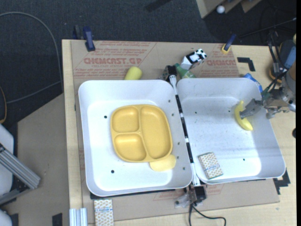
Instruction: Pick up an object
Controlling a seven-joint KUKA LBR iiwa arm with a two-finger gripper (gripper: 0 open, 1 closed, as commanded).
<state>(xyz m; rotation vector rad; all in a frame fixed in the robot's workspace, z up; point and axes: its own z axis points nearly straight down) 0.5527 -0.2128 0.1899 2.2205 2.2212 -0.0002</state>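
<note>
In the right bin (263, 171) a yellow banana-shaped object (244, 119) lies near the far right side, and a small patterned box (210, 165) rests near the front left corner. My gripper (254, 107) reaches in from the right, its tip just above and to the right of the banana-shaped object, close to it or touching it. The left bin (94, 126) holds a yellow divided plate (141, 132), with a pale yellow object (164, 163) partly tucked under the plate's front edge.
Behind the bins on the bench lie a yellow object (133, 73) and a black-and-white toy (194, 58). Blue clamps (88, 38) grip the bench's far edge. Another small box (103, 210) lies in front of the left bin.
</note>
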